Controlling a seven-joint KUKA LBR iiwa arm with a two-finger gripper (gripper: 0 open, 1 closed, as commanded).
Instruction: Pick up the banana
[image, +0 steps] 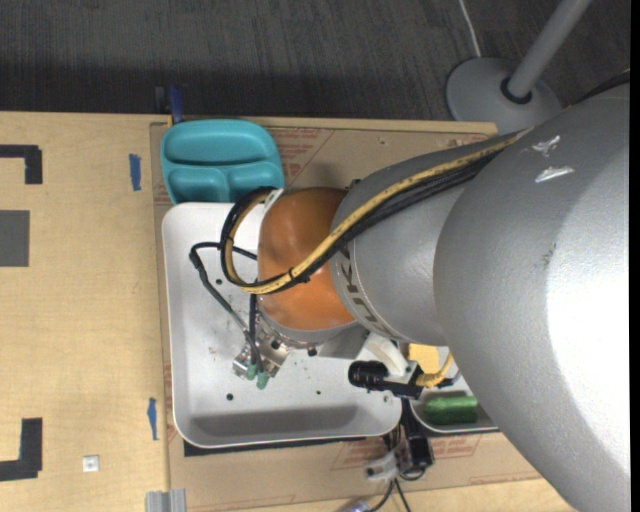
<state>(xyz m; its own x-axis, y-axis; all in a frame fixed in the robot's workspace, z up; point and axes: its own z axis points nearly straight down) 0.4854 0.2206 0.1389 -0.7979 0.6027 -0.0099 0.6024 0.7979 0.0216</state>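
Grey arm (480, 280) hides the banana; gripper (256, 368) low in the left bin (185, 300), closure unclear; confirm target first.

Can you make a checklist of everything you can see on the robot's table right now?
Surface: cardboard-covered bench with black marks and blue tape bits; a white bin sits on it.
Job's things: a yellow piece shows by the arm's edge; cannot tell if it is the banana.
Clutter: a green thing in the second bin; a teal tray behind the white bin.
Claw: the claw is low in the white bin; nothing seen between its tips.
Cables: black and yellow cable loops round the orange band.
Surroundings: dark floor and a grey stand base.
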